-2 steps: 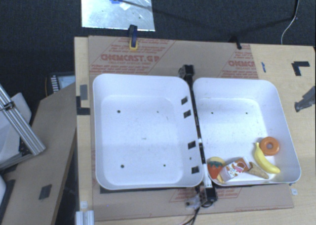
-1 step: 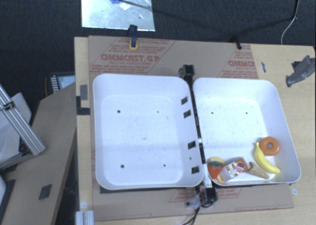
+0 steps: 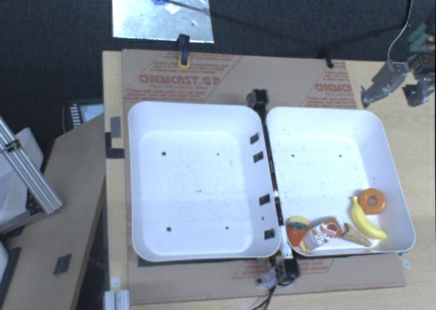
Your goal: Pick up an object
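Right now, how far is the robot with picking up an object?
Nothing looks picked yet. The gripper sits at the view's upper right, outside the right bin. The banana, orange ring and tomato-like toy lie in that bin's near corner. Reaching, grasping and lifting remain.

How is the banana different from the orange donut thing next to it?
The banana is yellow, long and curved; the donut is orange and round with a hole in its middle. The banana is the larger of the two. The banana stretches along the right bin's near-right corner, while the donut sits at the banana's upper end. Both lie in the same bin, close together.
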You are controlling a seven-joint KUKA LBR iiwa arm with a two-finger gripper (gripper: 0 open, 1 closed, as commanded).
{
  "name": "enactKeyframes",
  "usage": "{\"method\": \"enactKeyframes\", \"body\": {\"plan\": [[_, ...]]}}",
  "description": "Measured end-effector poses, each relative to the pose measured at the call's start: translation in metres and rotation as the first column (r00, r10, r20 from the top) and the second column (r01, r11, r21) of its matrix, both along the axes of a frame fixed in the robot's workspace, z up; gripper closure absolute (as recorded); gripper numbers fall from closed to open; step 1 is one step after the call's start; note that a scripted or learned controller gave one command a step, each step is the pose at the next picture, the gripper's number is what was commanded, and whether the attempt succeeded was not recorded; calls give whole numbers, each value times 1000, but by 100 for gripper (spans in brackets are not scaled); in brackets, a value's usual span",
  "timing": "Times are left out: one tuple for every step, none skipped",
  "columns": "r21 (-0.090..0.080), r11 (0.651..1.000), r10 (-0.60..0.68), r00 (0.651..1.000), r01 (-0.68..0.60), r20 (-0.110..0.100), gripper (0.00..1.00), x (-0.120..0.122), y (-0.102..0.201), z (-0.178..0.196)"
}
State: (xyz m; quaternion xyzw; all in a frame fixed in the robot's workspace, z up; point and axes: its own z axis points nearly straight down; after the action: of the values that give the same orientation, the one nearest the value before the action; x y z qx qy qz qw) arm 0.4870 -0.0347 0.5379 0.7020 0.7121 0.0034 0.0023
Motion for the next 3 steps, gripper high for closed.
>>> {"method": "enactKeyframes", "body": {"plan": [[1,1000,-1,1000,1,-5,0,-1,84,-3],[1,1000,-3,1000,3,-5,0,-1,153,-3],[0,1000,-15,1000,15,-6,0,0,141,-3]]}}
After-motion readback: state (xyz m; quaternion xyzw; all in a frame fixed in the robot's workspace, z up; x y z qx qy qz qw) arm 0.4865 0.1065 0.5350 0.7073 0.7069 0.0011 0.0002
